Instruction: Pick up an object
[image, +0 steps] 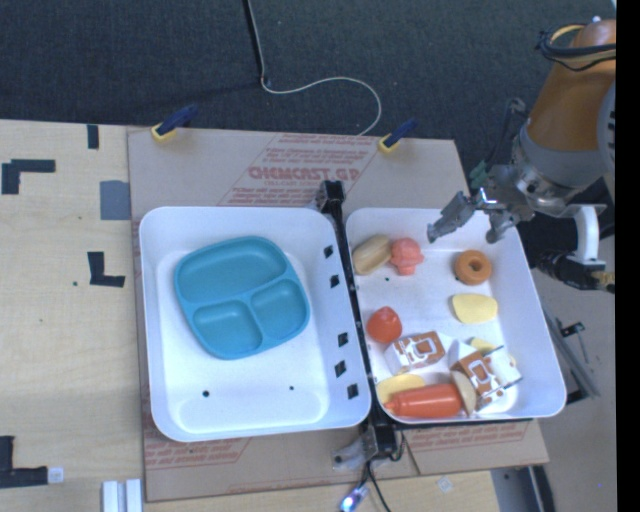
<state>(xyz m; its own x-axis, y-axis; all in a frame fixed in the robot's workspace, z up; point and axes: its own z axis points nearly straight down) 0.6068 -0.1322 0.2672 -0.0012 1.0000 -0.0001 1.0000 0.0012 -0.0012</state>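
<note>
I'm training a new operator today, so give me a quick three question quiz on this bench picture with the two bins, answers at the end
1. True or false: the blue divided plate lies in the same bin as the toy foods.
2. Which item lies nearest the gripper? A) the hot dog B) the doughnut C) the tomato
3. Fill in: the gripper's fingers are spread ____, with nothing between them.

Key: 1. False, the plate is alone in the left bin and the foods are in the right bin. 2. B. 3. Open.
</note>
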